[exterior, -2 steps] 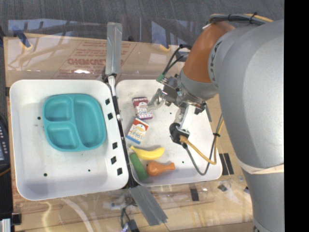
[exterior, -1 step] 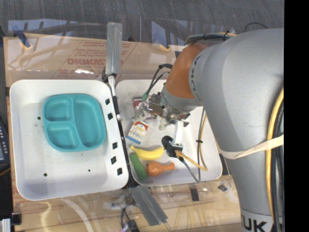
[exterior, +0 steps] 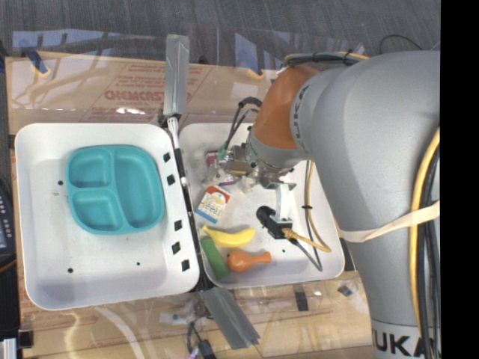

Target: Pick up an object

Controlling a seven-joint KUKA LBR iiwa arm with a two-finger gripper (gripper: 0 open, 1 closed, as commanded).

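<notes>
Can't tell if the gripper is open or holding anything, I'd centre it squarely over that carton.

1. Teal plate: rounded rectangle with three compartments. Lies flat, face up, in the upper middle of the left bin.
2. Small carton: white with red and blue print. Lies on its side, tilted, in the right bin near that bin's left wall.
3. Banana: yellow and curved. Lies flat just below the carton.
4. Green vegetable: dark and elongated. Lies along the right bin's left wall in the lower left corner, its upper end against the banana.
5. Orange gourd-shaped piece: round body with the narrow neck pointing right. Lies just beside the green vegetable, below the banana.
</notes>
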